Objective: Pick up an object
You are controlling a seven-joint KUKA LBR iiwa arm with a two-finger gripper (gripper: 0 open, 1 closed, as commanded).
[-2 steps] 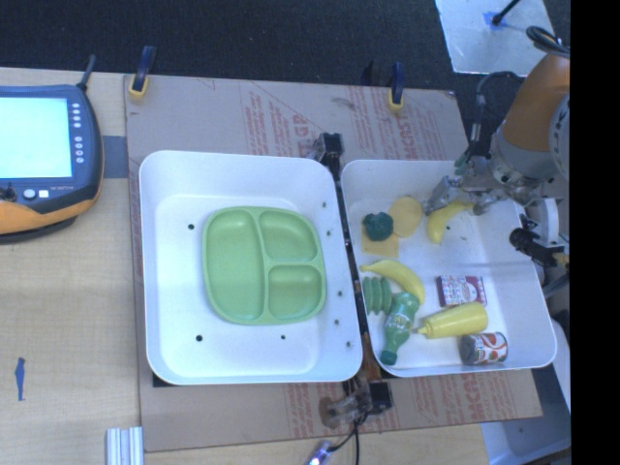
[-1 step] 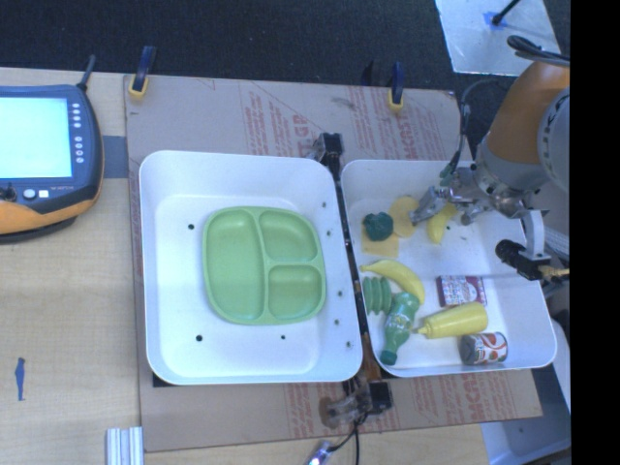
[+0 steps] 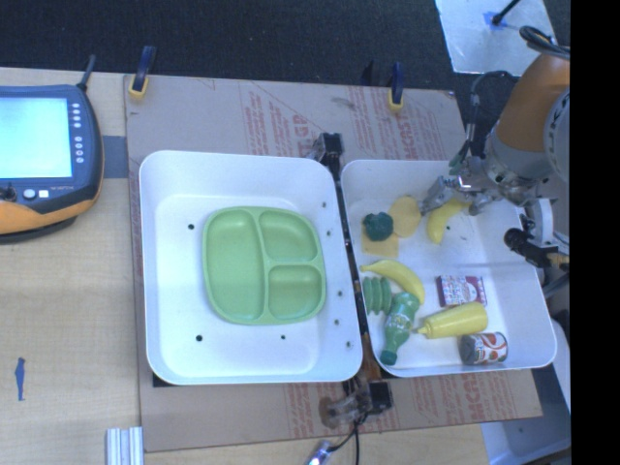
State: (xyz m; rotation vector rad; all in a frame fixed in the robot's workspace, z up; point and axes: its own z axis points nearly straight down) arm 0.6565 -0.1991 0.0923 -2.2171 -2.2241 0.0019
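A grey robot arm with an orange band is reaching in from the right over two shallow white bins sitting side by side on a bench. Its gripper (image 3: 455,190) is hanging low over the far part of the right bin (image 3: 504,260), and it is too small and dark to tell whether it is parted or closed, or whether anything is in it. A small yellow piece (image 3: 441,221) is lying just beside the gripper, on the nearer side, its long axis running roughly near to far and slightly tilted. To the left of it are lying a yellow round piece (image 3: 407,213) and a dark green lump (image 3: 378,226). A banana (image 3: 397,277), a green bottle (image 3: 397,323), a yellow bottle (image 3: 453,320) and a can (image 3: 482,349) are lying further toward the near edge. The left bin (image 3: 174,260) is holding a green divided plate (image 3: 262,264).
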